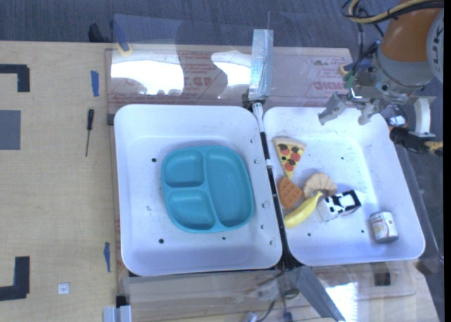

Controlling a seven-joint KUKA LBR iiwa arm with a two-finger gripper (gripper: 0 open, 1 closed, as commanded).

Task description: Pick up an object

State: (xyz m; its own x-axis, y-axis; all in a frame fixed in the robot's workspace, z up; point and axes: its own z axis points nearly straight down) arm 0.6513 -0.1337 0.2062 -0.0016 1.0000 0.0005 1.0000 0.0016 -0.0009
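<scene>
Kid: Toys sat in the right bin [405, 194]. Which one was the arm going to get?

Helper: It could take any of them. A toy pizza slice [289, 152] lay near the wall between the two bins. Below it were a waffle [288, 191], a croissant [319, 184] and a banana [301, 211], all touching in a little pile. A black and white toy cow [342, 203] lay just beside the banana. A small can [382, 226] sat by itself near the front right corner.

Kid: Where was the end effector [350, 108]?

Helper: It hung over the back edge of the right bin, well apart from the toys. Its two fingers were spread apart, with nothing between them.

Kid: Which toy looked easy?

Helper: I think the can. It looked hard and light, and nothing was touching it. But it was round and smooth, so it might roll or slip. Pinching it across the middle of its sides seemed best.

Kid: And the pile?

Helper: That looked harder. The toys there were probably light plastic, and a push on one could bump the others. The pizza slice was flat and lay low, so it seemed hard to get fingers around.

Kid: What about the left bin [134, 172]?

Helper: It held a blue tray [208, 188] with three parts.
</scene>
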